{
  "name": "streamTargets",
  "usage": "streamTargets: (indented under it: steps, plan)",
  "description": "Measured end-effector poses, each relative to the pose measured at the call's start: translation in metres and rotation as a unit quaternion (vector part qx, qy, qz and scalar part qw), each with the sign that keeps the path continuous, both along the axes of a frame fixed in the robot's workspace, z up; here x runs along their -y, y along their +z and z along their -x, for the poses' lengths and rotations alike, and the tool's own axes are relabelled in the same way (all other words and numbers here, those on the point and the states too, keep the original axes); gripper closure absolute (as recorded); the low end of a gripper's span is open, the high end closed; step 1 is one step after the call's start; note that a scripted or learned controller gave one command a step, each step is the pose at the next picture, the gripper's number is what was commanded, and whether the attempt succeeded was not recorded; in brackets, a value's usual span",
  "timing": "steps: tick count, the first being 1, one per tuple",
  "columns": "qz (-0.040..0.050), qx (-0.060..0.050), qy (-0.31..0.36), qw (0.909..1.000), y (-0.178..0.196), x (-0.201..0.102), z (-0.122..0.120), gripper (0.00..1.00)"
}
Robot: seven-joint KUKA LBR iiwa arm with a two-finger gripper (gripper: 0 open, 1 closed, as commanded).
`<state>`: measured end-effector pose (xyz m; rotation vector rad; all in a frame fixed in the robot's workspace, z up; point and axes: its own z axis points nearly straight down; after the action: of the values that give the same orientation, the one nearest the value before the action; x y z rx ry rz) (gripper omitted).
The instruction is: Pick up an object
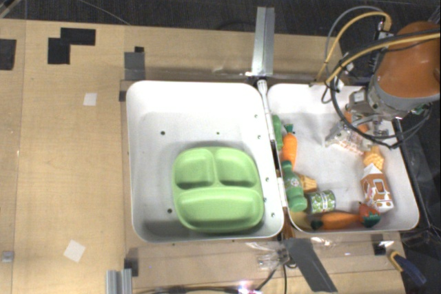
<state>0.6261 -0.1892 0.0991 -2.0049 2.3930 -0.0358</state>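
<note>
Bench (pixel 62 169), wood-tone, w/ two white bins side by side.

Left bin (pixel 148 120): I see one green divided tray (pixel 218 187), three compartments, sitting toward the near-right part of the bin.

Right bin (pixel 313 117): I count several small items. Orange carrot (pixel 290 149) against the left wall, upright along the divider. Green bottle (pixel 295 191) just below it, same wall. Green can (pixel 321 201) on its side near the front. Second carrot (pixel 337 220) lying along the front edge, touching the can area. Orange-and-white carton (pixel 376 188) near the right wall, tilted. Clear crinkled wrapper (pixel 344 140) mid-bin toward the back.

Arm (pixel 406 72): grey w/ orange band, in from the right, over the back-right corner of the right bin. End effector (pixel 372 126) hangs just beside the wrapper and above the carton. Fingers apart or together: I can't tell, cables and wrist block them. I see nothing gripped.
</note>
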Motion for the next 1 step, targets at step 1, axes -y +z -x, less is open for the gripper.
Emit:
streamTargets:
  steps: [1]
  plan:
    - [-0.005,-0.009,0.026,0.9996,-0.0093,0.0095,0.0628,0.0]
